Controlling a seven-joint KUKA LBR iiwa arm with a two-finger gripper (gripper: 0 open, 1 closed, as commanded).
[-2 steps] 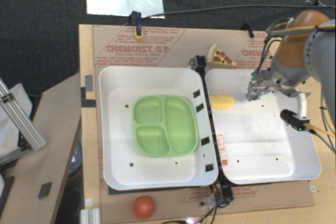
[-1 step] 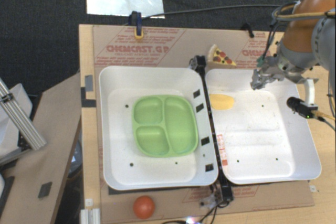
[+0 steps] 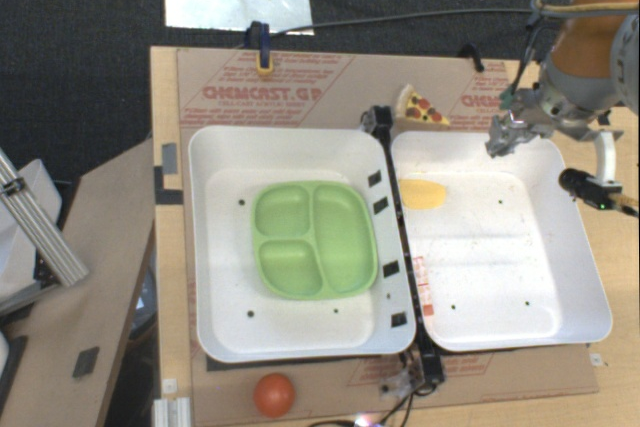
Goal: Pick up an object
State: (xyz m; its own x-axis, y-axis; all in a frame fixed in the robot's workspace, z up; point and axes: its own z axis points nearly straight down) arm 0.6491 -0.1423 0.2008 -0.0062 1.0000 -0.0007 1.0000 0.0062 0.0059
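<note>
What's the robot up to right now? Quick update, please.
Claw above the right bin's far edge, nothing in it. Yellow piece lies in that bin, untouched. Green tray in left bin. Nothing blocking.

A glossy green plastic tray (image 3: 314, 240) sits in a smooth white plastic bin (image 3: 220, 215) on matt brown board (image 3: 330, 80).

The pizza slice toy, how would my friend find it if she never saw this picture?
Start at the two white bins sitting side by side on the bench. Look past the far rim of the right bin, near where the bins meet; the pizza slice toy lies on the brown board there, outside both bins. It is a small wedge with red dots, unlike the plain yellow piece inside the right bin.
</note>
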